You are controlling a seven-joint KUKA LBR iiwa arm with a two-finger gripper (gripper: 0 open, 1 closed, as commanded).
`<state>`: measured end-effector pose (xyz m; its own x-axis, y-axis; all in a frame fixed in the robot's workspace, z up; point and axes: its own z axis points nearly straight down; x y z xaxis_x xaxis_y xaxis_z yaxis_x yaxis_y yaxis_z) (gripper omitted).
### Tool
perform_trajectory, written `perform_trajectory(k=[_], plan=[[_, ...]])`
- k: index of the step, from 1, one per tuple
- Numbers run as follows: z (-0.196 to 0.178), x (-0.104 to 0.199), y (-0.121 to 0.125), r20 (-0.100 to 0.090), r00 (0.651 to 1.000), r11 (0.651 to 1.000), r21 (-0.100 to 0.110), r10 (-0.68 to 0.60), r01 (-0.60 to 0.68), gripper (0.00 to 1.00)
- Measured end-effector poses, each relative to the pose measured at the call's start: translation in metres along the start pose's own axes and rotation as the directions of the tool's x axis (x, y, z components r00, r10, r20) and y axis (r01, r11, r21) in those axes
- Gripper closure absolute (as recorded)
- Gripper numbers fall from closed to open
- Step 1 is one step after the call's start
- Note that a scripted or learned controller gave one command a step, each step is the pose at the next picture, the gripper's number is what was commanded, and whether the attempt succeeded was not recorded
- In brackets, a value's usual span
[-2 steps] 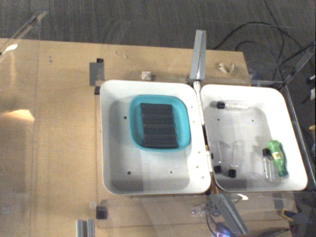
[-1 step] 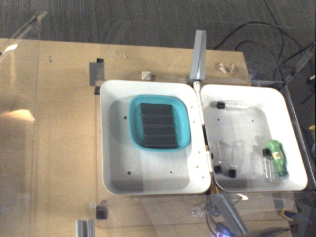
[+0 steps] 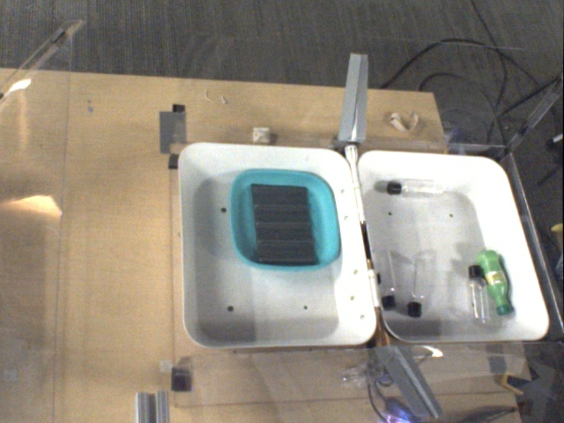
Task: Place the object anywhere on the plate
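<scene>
Here, a square teal plastic plate [image 3: 285,218] carrying a ridged black slab [image 3: 284,225] sits in the left white bin [image 3: 203,263]; a small green plastic bottle [image 3: 494,281] lies at four o'clock in the right white bin [image 3: 441,236], beside clear vials [image 3: 477,293].

No writing, label, brand, number or sign can be read anywhere. The green bottle [image 3: 495,280] in the right bin [image 3: 520,192] shows no legible label, and the clear vials [image 3: 412,186] beside it are too small and blurred to tell any marking. The teal plate [image 3: 328,214] and the dark ribbed block [image 3: 284,225] on it carry no visible text, nor does the bench [image 3: 97,236].
</scene>
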<state>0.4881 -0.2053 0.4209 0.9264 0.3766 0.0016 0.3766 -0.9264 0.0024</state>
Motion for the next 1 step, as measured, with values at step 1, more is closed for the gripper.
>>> perform_trajectory(k=[1], plan=[[-0.0134,0.0,0.0,0.001,0.99,0.99,0.0,0.138,-0.138,0.0]])
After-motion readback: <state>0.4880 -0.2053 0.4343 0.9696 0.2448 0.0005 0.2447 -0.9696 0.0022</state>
